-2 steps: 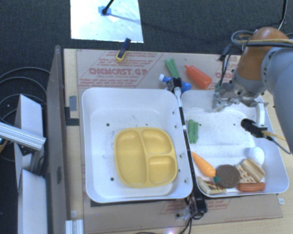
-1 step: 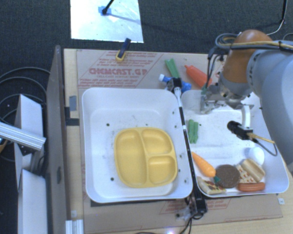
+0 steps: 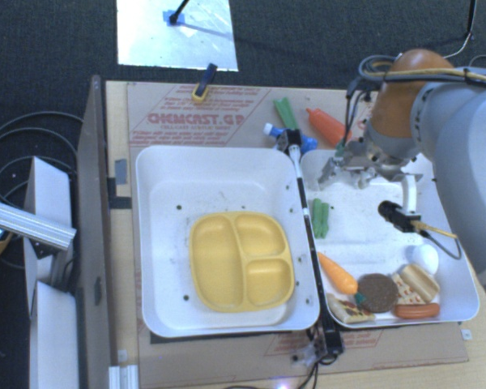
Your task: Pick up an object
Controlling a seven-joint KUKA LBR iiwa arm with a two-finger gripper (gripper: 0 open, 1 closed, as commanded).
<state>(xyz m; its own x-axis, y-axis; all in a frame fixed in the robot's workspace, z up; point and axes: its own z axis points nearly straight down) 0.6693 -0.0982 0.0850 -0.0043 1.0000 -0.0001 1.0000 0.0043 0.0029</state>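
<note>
Two white bins. The claw is low over the far end of the right bin; wide or narrow: cannot tell.

Pickable objects in the right bin:
- The green pod pieces are closest, just camera-side and slightly view-left of the claw, by the dividing wall.
- The carrot lies further along the same way.
- The white egg is camera-side and view-right of the claw.
- Well apart from the claw, bunched at the near end, are the brown patty, bun, red sausage and sandwich piece.

The left bin, view-left of the claw, holds a yellow divided plate.

Beyond the claw, outside the bins on the bench, are an outer carrot, a green stick and a blue item.
</note>
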